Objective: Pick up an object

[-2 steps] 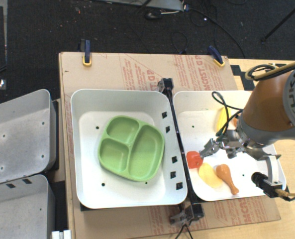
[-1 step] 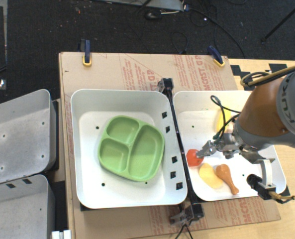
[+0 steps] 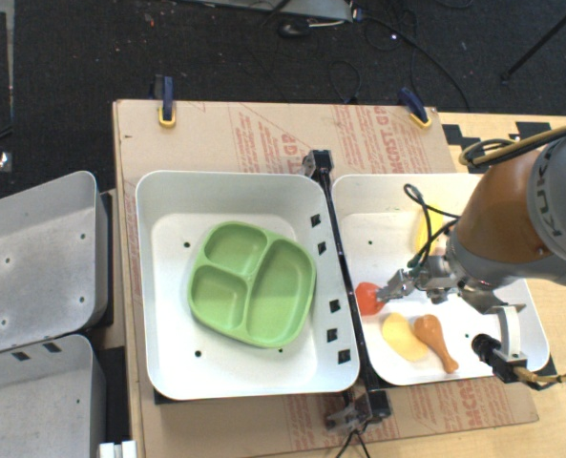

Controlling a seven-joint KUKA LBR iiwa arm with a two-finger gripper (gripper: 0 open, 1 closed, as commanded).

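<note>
Far to the gripper's left, the left bin point(image 3: 158, 256) holds a green divided plate point(image 3: 252, 282) with three compartments, lying flat near the bin's middle. The cardboard sheet point(image 3: 263, 132) under both bins carries red printed lettering, seen upside down and too faint to read with confidence. A blue-and-yellow clamp point(image 3: 167, 100) pins the sheet's far left edge and another clamp point(image 3: 416, 109) pins its far right.

In the right bin point(image 3: 378, 203), a small red rounded object point(image 3: 367, 299) lies just left of the gripper point(image 3: 394, 288), touching or nearly touching the fingertip ends; it is smooth and tomato-coloured. The metal fingers point(image 3: 398, 283) point toward it, and it looks as though the red piece sits at their tips rather than between them, though the view is too small to settle whether they are parted or closed.

Below the gripper lies a pale yellow lump point(image 3: 404, 337), and just right of that an orange-brown drumstick-shaped piece point(image 3: 435, 340), the two touching. Beyond the gripper, partly hidden by the arm point(image 3: 512, 227), a yellow object point(image 3: 423, 232) rests by a black cable point(image 3: 426, 208). White letters on the arm's grey casing at the far right are cut off and unreadable.
</note>
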